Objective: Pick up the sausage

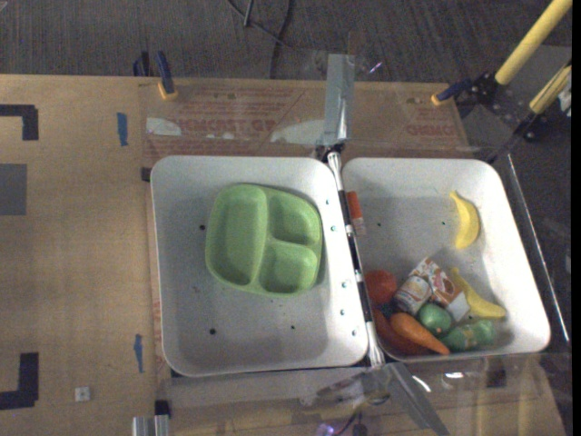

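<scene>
left bin (182, 334): green divided plate (265, 239); right bin (399, 198): banana (465, 221), carrot (419, 332), dark red sausage (381, 332) (half under the carrot).

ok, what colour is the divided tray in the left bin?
Light green; the divided tray shows clearly in the camera view, sitting in the left bin.

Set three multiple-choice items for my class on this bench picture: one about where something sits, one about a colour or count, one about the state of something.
1. Where is the green divided plate?
A. in the left bin
B. in the right bin
C. on the bare bench

2. How many yellow bananas lie in the right bin?
A. none
B. two
C. five

3. How does the plate lie?
A. flipped upside down
B. standing on its edge
C. flat, compartments facing up

Answers:
1 A, it sits inside the left bin.
2 B, one banana lies apart, another banana beside the toy pile.
3 C, its three hollows show.
</scene>
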Tool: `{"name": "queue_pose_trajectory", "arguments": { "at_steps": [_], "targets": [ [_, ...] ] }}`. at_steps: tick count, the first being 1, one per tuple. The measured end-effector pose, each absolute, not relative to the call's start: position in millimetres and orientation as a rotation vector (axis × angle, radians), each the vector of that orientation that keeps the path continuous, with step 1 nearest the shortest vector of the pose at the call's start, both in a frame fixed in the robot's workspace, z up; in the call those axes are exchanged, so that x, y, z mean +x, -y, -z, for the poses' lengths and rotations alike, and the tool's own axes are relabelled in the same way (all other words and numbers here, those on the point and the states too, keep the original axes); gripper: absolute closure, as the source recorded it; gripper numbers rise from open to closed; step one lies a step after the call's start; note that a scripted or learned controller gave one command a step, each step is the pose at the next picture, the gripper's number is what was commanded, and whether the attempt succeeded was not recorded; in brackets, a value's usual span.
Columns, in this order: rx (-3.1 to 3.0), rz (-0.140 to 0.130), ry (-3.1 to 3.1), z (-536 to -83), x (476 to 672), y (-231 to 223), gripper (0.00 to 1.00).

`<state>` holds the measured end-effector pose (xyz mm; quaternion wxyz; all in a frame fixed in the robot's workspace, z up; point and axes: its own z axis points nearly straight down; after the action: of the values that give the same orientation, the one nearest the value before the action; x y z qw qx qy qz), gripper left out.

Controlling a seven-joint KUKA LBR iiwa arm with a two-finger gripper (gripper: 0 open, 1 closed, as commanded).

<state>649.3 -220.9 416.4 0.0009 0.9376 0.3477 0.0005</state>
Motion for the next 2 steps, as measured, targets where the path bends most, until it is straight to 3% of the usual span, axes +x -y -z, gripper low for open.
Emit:
{"name": "queue_pose_trajectory", "arguments": {
  "at_steps": [1, 2],
  "targets": [
    [2.767, 0.002, -1.492, -435, 644.0, 130, 1.0],
    [2.807, -0.003, -1.403, -435, 657.4, 172, 1.0]
  ]
}}
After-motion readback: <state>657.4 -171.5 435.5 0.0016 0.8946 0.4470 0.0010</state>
